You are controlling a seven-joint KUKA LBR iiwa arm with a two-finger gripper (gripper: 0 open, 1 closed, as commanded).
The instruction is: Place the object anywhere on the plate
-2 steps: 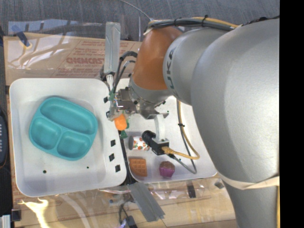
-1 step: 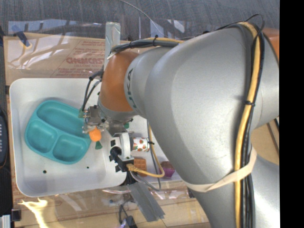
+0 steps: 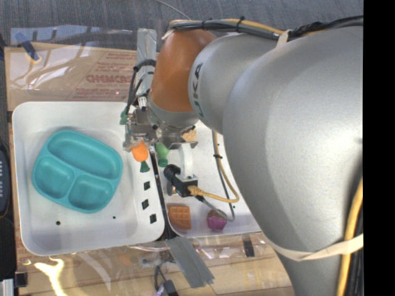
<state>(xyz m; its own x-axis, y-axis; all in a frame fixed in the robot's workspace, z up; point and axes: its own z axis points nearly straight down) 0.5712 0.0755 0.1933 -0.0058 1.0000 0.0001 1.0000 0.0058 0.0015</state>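
One small orange carrot-shaped toy (image 3: 140,151) is being gripped by the two-finger gripper (image 3: 143,147) over the bins' divider. The teal three-compartment plastic plate (image 3: 77,170) is being left lying in the left white bin (image 3: 37,233)

A robotics lab: industrial arm (image 3: 278,103) over taped white bins (image 3: 37,239) on a bench.

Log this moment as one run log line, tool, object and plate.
tool: over the bins' divider, carrot-like piece at its tip, grip unclear | plate: teal, left bin, nothing on it | waffle, purple piece: right bin
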